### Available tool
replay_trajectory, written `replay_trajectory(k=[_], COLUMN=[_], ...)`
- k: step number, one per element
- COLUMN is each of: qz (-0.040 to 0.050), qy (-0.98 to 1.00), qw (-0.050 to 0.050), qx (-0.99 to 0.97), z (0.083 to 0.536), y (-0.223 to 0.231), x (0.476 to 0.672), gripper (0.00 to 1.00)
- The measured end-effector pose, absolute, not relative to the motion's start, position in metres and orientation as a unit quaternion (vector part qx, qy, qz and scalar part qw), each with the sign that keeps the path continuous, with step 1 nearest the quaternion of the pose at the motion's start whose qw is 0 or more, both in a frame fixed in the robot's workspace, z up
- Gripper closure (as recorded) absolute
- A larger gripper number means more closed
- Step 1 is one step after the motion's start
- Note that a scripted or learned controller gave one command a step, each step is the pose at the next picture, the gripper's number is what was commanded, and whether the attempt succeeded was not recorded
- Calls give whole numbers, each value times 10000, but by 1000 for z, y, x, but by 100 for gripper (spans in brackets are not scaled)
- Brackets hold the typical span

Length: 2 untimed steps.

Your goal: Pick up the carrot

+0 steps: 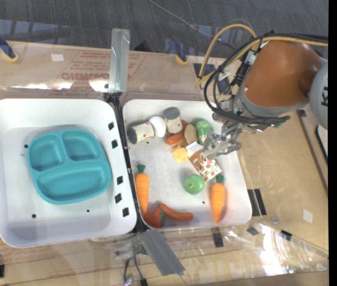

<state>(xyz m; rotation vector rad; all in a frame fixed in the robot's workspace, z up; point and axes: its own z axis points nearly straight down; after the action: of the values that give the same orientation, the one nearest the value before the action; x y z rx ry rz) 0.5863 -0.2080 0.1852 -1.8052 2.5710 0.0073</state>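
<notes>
1. The tool hung over the upper right part of the right bin; how far apart its fingers stood could not be told, and nothing showed between them.
2. One carrot lay near the bin's lower right wall, just beside a green apple; another carrot lay along the left wall.
3. Judged from this, nothing was lifted yet: descent, grasp and lift all remained.

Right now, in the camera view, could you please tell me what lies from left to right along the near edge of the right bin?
Carrot by the divider → red pepper → sausage → second carrot.
</notes>
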Motion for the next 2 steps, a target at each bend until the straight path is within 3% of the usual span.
replay_trajectory(k=[2], qz=[23], qy=[7069], qw=[8], qx=[-7073], z=[159], y=[-210], x=[639], gripper=[100])
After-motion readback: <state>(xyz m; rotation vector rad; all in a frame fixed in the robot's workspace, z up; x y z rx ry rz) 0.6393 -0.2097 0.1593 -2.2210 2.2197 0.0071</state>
